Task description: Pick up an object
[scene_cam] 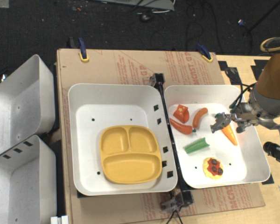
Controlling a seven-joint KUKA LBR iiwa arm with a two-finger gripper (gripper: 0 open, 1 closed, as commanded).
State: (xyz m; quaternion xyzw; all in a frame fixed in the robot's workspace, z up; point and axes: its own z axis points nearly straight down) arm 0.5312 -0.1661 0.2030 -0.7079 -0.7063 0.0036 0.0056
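On the desk (130,69) stand two white bins side by side. The left bin (84,125) carries a yellow tray (129,154) with three compartments, and nothing on it.

The right bin (252,171) carries all the small things. Going from its left side: a red pepper (181,112) near the divider, a red sausage (181,126) just below it, an orange-red sausage (200,117) standing more upright beside them, a green piece (196,145) lower down, and a small pizza (213,167) near the front wall.

Further right is the gripper (220,123), reaching in from the right edge of the bin. It is dark and small in the view, so I cannot tell if it is apart or together, and I see nothing clearly held in it.

The nearest thing is the carrot (229,134). It lies just beside the gripper, a little below and to the right of the tip, maybe touching it; this I cannot decide. Its long axis goes at a slant, from upper left to lower right, with the pointed end toward the front-right corner.

In my judgement the carrot is the likely target, and the gripper needs to close across this slanted axis, not along it. The orange-red sausage is the next nearest, to the left of the gripper.
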